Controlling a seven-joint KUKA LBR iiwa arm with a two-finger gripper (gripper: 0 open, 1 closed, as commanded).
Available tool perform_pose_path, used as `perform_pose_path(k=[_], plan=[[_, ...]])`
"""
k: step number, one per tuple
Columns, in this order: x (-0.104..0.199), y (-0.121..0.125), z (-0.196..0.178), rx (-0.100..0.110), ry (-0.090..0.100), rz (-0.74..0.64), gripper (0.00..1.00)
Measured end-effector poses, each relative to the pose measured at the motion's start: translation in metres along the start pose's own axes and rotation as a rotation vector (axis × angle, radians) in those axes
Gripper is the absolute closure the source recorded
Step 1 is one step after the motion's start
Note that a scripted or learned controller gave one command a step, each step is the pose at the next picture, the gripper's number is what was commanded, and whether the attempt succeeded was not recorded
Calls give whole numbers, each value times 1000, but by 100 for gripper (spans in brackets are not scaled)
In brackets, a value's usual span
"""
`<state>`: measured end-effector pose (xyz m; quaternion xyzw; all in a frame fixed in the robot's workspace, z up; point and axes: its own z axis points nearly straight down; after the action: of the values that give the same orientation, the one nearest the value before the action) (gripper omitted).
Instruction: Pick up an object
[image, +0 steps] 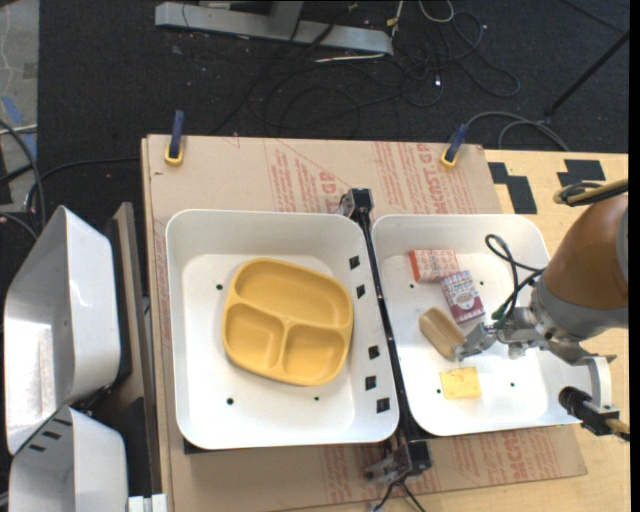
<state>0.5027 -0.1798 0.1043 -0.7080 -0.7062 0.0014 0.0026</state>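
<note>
The right bin (520, 410) holds a tan bread-like block (438, 331), a yellow cheese-like square (461, 384), a red-and-white packet (433, 264) and a purple-and-white packet (462, 294). My gripper (476, 343) reaches in from the right, low over the bin, its tip just right of the tan block and above the yellow square. Nothing is visibly between its fingers.
The left bin (190, 300) holds a yellow divided plate (287, 321). A black divider strip (378, 310) runs between the bins. Blue and yellow clamps (176, 137) (454, 146) hold the cardboard sheet at the back. White containers (60, 320) stand at far left.
</note>
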Motion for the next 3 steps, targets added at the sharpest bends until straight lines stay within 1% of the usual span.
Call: perform_pose_path(k=[1,2,3], plan=[[1,0,13,-3,-1,-1,0],[0,0,2,-6,-2,1,100],[6,-6,-45,-9,-3,-5,100]])
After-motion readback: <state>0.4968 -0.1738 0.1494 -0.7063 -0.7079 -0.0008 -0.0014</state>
